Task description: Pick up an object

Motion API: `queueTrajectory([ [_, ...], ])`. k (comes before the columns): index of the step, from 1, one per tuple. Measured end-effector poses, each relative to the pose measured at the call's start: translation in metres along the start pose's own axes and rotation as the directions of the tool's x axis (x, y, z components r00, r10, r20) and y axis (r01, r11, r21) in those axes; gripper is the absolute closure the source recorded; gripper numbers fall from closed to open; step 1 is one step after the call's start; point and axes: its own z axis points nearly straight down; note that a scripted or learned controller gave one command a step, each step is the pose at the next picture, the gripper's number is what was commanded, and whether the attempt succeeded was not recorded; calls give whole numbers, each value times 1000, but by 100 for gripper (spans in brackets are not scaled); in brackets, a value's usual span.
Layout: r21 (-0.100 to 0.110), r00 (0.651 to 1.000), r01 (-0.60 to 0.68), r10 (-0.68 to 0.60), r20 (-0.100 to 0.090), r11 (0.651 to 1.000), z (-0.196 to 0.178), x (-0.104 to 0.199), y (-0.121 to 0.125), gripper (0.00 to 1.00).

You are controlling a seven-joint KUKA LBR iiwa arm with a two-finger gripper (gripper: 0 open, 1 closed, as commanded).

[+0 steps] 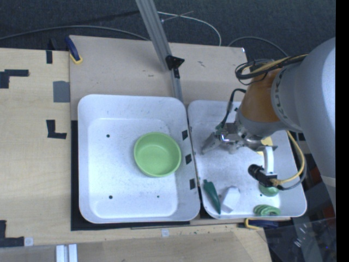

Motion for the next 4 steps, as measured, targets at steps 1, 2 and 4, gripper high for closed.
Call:
queueTrajectory([
  [1,1,1000,1,-1,-2,1000,-11,1,0,100],
  [2,-5,1000,-1,1,0,1000,-62,-8,7,100],
  [4,-6,1000,1,-1,0,1000,-159,-6,14,100],
])
